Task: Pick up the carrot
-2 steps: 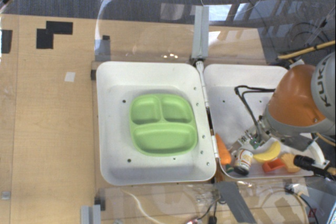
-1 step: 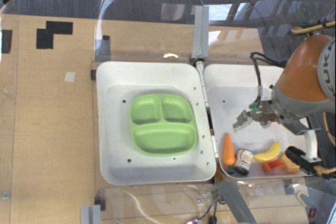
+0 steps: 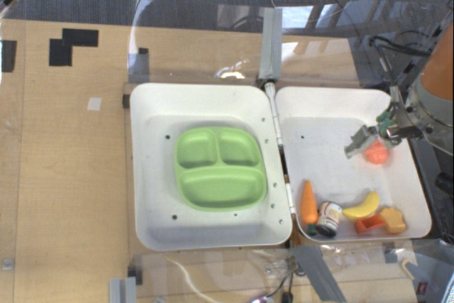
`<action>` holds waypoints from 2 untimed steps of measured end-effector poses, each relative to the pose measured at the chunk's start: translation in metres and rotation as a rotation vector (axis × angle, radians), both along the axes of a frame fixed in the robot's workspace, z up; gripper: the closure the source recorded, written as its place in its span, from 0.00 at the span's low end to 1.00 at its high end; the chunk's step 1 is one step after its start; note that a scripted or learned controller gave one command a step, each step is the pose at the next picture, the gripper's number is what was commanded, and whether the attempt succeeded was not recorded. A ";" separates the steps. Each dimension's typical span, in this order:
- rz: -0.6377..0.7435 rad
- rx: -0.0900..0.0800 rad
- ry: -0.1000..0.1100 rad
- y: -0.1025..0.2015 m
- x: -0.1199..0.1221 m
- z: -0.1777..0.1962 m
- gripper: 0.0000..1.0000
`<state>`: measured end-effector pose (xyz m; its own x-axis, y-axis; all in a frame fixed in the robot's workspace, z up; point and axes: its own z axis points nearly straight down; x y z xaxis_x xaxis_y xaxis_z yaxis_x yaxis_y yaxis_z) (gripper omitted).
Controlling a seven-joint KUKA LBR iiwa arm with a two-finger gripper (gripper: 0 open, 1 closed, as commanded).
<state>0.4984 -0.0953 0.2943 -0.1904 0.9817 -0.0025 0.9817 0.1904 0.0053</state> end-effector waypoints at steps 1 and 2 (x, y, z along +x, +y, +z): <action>0.038 0.001 0.006 0.060 -0.004 -0.112 0.00; 0.121 0.000 -0.007 -0.007 0.012 -0.204 0.00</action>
